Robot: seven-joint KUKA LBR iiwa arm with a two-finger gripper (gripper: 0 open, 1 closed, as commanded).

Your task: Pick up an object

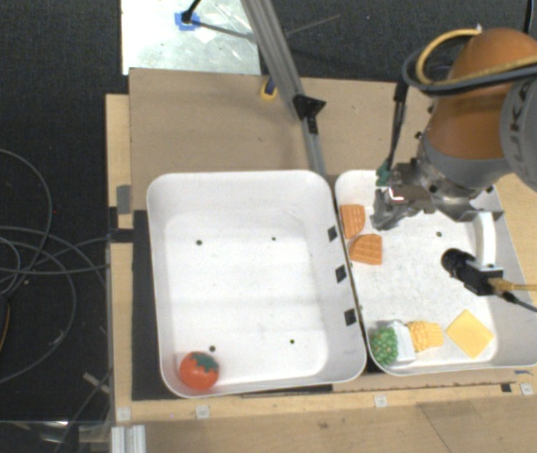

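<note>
Two shallow white bins sit side by side on the bench. The left bin (249,192) carries one thing — a red tomato (198,370) with a green top, lying in its near left corner, close to the front wall. The rest of that bin's floor shows just a few small dark dots.

The right bin (523,347) holds everything else. Against its left wall, toward the far end, lies an orange waffle-like piece (352,220), and just beside it, a little nearer the front, a second orange wedge (367,250); the two are close but whether they touch is not clear. In the near left corner lies a green pea-like item (383,345) on something white, with a yellow corn cob (426,334) touching its right side. Further right along the front wall lies a flat yellow cheese slice (470,333), apart from the corn.

The gripper (388,213) hangs over the far left part of the right bin, just right of the waffle-like piece and above the wedge. Its fingers are dark and blurred against the wrist, so whether the jaws stand apart or together cannot be told — nothing is seen between them.
</note>
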